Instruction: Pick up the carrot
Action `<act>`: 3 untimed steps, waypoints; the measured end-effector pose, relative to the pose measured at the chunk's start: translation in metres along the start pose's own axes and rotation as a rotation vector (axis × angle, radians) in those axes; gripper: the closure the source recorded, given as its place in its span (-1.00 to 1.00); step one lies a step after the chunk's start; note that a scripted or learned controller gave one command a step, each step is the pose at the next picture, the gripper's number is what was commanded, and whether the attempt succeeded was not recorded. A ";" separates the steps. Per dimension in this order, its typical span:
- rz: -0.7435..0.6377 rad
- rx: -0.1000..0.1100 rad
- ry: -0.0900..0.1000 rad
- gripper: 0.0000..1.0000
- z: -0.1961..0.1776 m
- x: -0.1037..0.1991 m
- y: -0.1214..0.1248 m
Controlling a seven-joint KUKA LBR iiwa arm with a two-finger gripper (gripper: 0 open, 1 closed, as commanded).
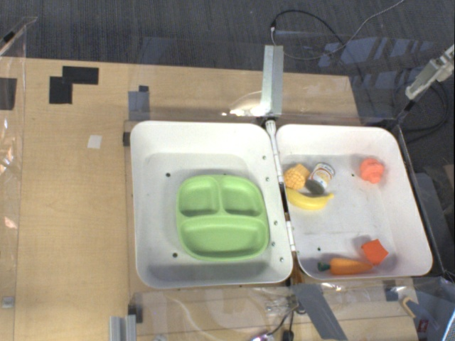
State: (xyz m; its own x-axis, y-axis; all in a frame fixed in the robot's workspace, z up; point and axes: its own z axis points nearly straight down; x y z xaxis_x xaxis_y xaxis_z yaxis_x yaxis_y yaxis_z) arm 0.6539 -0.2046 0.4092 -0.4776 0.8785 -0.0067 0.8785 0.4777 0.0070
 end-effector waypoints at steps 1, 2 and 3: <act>0.000 0.000 0.000 -1.00 0.000 0.000 0.000; 0.000 0.000 0.000 -1.00 0.000 0.000 0.000; 0.001 0.002 0.003 -1.00 0.107 0.051 -0.049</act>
State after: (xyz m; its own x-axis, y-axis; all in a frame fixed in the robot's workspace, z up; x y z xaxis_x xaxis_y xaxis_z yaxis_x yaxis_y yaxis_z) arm 0.5869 -0.1832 0.3014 -0.4771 0.8789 -0.0038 0.8788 0.4771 0.0046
